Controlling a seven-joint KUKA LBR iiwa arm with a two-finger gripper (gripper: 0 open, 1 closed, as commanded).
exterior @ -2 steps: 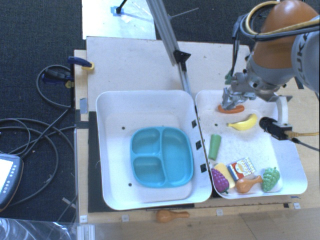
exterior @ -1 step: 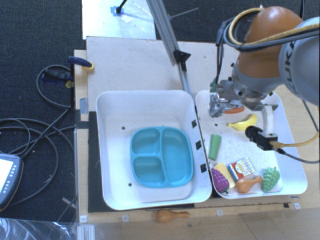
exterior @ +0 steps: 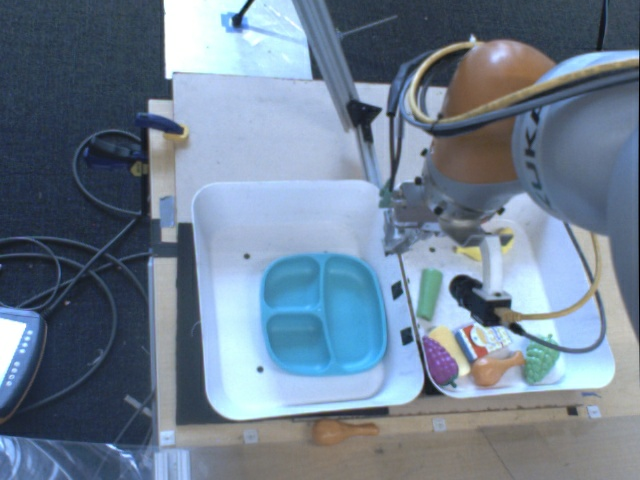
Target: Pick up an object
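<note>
Looking like a robotics lab: bare board bench [exterior: 260,128] sitting on dark carpet [exterior: 70,48], loose cables [exterior: 70,258] trailing at left, clamp [exterior: 160,125] gripping bench edge, tripod leg [exterior: 325,43] crossing above.

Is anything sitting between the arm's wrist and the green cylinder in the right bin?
Nothing visible does. The green cylinder lies uncovered just below the wrist, apart from the purple grapes nearer the front.

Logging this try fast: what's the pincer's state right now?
Pincer: cannot be told; it sits over the right bin, by the wall shared with the left bin.
</note>
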